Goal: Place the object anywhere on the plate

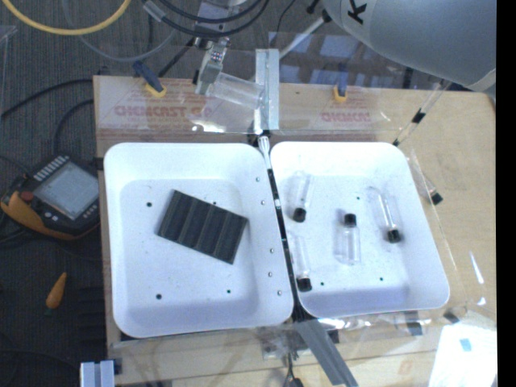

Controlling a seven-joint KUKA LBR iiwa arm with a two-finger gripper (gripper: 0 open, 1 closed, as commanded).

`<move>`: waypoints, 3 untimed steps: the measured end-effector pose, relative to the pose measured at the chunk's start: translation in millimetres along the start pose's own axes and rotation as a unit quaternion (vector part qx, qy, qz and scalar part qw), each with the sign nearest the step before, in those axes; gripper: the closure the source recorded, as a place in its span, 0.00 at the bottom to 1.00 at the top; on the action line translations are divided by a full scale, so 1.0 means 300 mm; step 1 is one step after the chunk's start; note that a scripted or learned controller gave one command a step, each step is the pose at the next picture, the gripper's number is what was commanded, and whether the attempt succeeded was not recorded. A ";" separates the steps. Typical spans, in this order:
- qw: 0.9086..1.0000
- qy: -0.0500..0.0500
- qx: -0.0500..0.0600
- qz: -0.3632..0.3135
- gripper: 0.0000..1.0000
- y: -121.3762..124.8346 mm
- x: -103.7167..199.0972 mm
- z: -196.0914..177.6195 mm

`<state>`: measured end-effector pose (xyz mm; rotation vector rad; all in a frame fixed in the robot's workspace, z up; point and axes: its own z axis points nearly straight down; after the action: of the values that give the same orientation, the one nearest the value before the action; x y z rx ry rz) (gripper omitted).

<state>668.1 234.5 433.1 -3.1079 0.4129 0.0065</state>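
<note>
A dark ridged rectangular plate point(201, 226) lies flat and slightly turned in the left white bin point(129, 297). Several clear vials with black caps lie in the right white bin point(419, 272): one point(300, 192) near the divider, one point(347, 239) in the middle, one point(384, 210) to the right, and one point(300, 263) low by the divider. My gripper point(211, 67) hangs beyond the far edge of the left bin, over the bench. A clear glassy shape point(239, 93) sits just beside it; whether it is held is unclear.
A metal bracket point(268, 87) stands upright behind the seam between the bins. The grey arm point(403, 14) crosses the top right. A teach pendant point(60, 196) and an orange tool point(55, 290) lie on the floor at left. Cables point(72, 18) run across the top.
</note>
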 end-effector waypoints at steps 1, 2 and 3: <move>0.993 -0.001 0.000 0.117 1.00 0.002 0.001 0.000; 1.000 0.001 -0.001 -0.031 1.00 0.002 0.001 0.001; 0.996 0.000 -0.001 0.088 1.00 0.002 0.001 0.000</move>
<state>668.1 234.0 433.2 -3.0607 0.6857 0.0088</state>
